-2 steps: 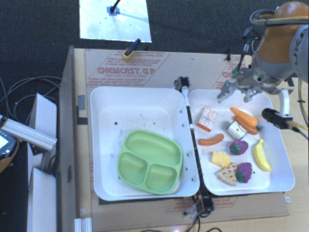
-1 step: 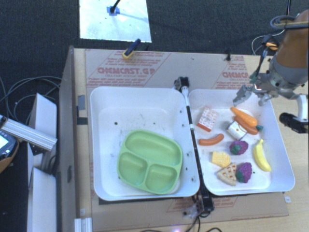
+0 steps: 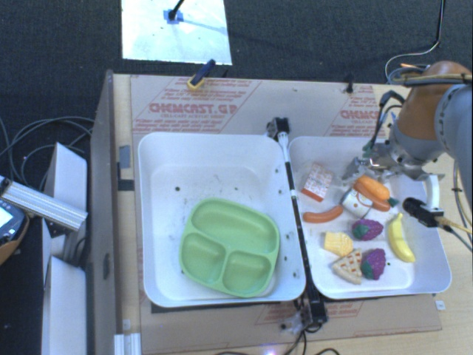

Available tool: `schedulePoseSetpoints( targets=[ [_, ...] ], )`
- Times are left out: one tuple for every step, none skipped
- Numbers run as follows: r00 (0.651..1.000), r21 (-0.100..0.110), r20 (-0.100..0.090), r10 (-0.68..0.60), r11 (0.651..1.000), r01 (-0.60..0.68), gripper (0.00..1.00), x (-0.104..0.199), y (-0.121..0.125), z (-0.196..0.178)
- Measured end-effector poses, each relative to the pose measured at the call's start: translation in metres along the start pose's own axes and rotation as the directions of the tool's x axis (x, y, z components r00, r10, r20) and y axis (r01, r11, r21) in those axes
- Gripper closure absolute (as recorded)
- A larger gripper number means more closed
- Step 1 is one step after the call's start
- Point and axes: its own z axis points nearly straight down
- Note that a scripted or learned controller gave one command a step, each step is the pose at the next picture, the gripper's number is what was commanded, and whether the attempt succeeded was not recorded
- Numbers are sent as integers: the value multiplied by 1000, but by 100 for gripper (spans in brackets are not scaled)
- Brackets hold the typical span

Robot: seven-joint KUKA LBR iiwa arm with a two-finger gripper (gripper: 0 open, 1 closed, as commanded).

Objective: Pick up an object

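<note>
The right bin (image 3: 436, 272) holds several toy foods. An orange carrot (image 3: 372, 189) lies by a silver can (image 3: 353, 201), with a red sausage (image 3: 323, 215) to their left. A pink and white box (image 3: 318, 182) sits further back. Toward the front are purple grapes (image 3: 367, 229), a yellow banana (image 3: 401, 239), a cheese wedge (image 3: 338, 242), a sandwich slice (image 3: 348, 265) and a second grape bunch (image 3: 375, 262). My gripper (image 3: 363, 167) hangs over the bin's back right part, just above and behind the carrot. I see nothing held in it.
The left bin (image 3: 159, 198) holds a green divided plate (image 3: 230, 247). A ridge (image 3: 292, 198) separates the two bins. The grey arm (image 3: 432, 117) comes in over the right bin's far corner. Cables and a black part (image 3: 418, 213) trail along the right rim.
</note>
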Motion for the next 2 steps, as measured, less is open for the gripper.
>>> schedulePoseSetpoints(
  targets=[
    [1000, -4, 1, -2, 1000, 2, 100, 0, 1, -12],
    [1000, -3, -1, -4, 1000, 4, 100, 91, 0, -73]
  ],
)
